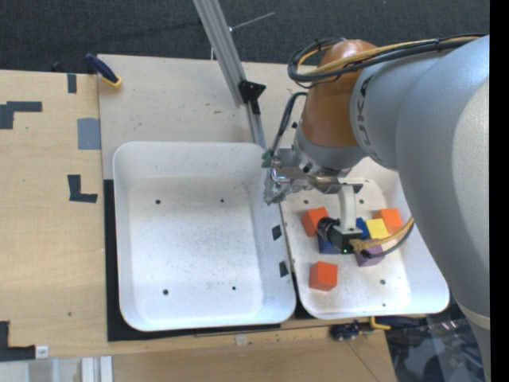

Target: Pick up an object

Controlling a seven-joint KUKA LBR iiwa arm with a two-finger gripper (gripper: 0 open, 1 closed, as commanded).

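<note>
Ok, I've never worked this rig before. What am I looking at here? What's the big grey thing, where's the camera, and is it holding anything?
The big grey shape with the orange band is a robot arm reaching in from the right. One fixed camera looks down at a slant on two shallow white bins. The gripper hangs over the seam between the left bin and the right bin. The right bin holds an orange cube, two orange blocks, a yellow block, a blue block and a purple block. I see no block in the gripper.
</note>
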